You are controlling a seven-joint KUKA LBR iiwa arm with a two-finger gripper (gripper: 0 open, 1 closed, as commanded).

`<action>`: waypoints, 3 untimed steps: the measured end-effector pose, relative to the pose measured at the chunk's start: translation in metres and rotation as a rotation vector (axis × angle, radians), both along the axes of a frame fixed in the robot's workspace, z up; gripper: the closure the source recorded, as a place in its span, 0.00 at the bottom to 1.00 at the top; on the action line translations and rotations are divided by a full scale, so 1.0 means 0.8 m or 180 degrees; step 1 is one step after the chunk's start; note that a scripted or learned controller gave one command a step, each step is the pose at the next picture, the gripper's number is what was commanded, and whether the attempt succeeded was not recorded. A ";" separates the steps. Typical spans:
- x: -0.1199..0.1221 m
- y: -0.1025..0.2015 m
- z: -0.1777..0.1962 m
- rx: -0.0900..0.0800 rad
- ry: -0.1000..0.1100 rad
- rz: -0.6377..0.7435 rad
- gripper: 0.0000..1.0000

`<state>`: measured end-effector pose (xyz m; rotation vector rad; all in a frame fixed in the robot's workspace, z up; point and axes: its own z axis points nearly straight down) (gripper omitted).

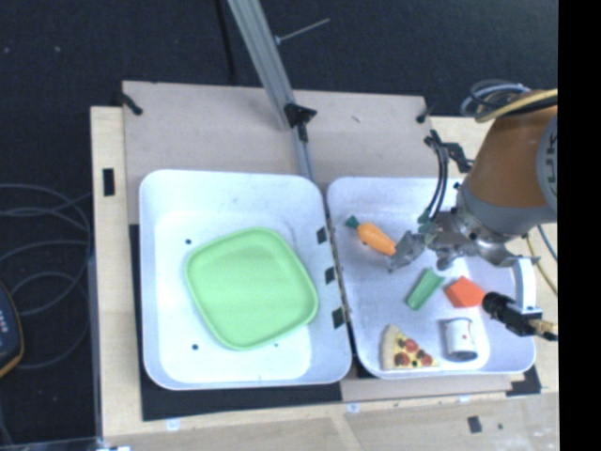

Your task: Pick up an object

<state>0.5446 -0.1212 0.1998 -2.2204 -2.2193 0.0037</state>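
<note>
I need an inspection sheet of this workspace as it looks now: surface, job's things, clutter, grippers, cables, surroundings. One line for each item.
Surface: wooden bench with a left bin and a right bin side by side.
Job's things: in the right bin, a toy carrot, a green block, an orange block, a pizza slice and a metal cup; all lie apart.
Clutter: a green plate lies flat in the left bin.
Grippers: the gripper hangs low over the right bin, just right of the toy carrot, with nothing seen held.
Cables: black leads loop on the floor at left; wires run along the arm.
Surroundings: dark floor; a metal rail slants in from above.
</note>
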 end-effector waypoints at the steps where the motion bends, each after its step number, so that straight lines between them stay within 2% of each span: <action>1: -0.006 0.001 -0.077 0.0001 0.0006 -0.0001 0.00; 2: -0.005 0.000 -0.123 -0.0006 -0.0020 -0.0002 0.00; 3: -0.004 -0.001 -0.107 -0.0005 -0.0035 -0.0007 1.00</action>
